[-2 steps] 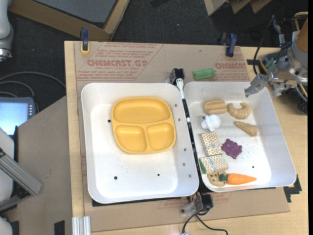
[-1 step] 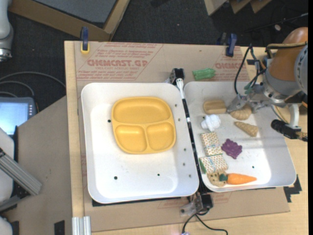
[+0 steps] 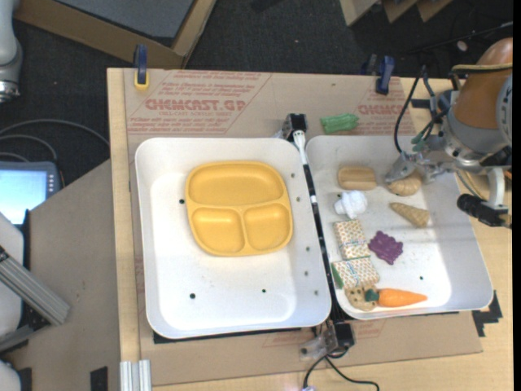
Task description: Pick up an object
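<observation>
Toys lie scattered in the right bin (image 3: 464,296): a tan bread roll (image 3: 356,177), a white lump (image 3: 352,204), a cone (image 3: 410,213), purple grapes (image 3: 385,247), two crackers (image 3: 353,255), a carrot (image 3: 400,297). The pincer (image 3: 407,172) sits low at the bin's far edge, right over a small tan piece (image 3: 404,187); whether it grips that piece I cannot tell. The left bin (image 3: 163,243) holds a yellow divided tray (image 3: 238,206). A green thing (image 3: 339,123) rests on the table (image 3: 203,100) behind the bins.
</observation>
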Robot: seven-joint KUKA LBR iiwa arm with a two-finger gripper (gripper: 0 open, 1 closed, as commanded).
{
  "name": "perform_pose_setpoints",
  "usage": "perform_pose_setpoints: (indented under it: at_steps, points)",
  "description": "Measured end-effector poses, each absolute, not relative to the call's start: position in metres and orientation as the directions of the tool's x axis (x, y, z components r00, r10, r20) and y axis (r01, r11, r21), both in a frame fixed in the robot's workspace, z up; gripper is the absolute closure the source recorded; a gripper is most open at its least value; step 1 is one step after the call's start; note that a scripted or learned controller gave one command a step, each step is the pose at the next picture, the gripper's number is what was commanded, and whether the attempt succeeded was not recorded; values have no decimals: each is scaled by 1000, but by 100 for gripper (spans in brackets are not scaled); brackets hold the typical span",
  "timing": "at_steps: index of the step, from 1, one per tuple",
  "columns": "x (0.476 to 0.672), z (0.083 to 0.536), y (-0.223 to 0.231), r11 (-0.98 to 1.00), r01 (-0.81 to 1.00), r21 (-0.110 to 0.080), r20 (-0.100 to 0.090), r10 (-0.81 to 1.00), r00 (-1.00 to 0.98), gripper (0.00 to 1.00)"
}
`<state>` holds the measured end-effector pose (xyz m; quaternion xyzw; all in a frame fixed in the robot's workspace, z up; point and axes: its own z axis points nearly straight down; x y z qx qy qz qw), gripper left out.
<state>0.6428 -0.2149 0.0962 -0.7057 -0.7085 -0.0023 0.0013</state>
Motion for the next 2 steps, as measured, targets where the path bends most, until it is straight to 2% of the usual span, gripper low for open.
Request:
perform_pose_setpoints:
  at_steps: [1, 2]
  points:
    - [649, 87, -147, 4, 1000, -8, -1, 1000, -4, 100]
    - [600, 192, -86, 6, 1000, 5, 3, 1000, -6, 100]
